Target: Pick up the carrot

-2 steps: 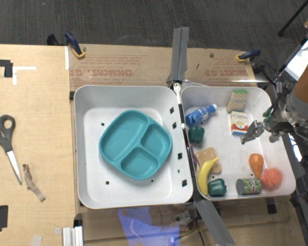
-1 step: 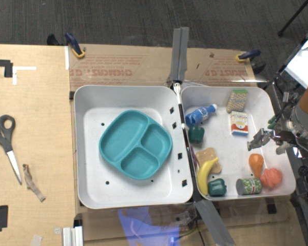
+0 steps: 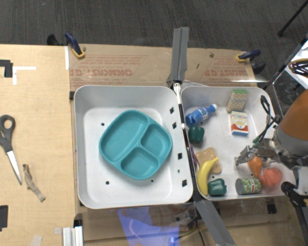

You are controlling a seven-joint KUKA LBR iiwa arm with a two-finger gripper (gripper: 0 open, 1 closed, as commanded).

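Two white bins (image 3: 87, 137) on cardboard-covered bench (image 3: 31, 152).

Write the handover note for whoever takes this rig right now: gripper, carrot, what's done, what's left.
Gripper: low in the right bin, right over the carrot; a firm grasp can't be confirmed from this view.
Carrot: near the bin's front right, beside the peach and the can, not lifted.
Teal plate lies in the left bin.
Done: the arm has reached the carrot.
Left: secure the grip and lift the carrot.
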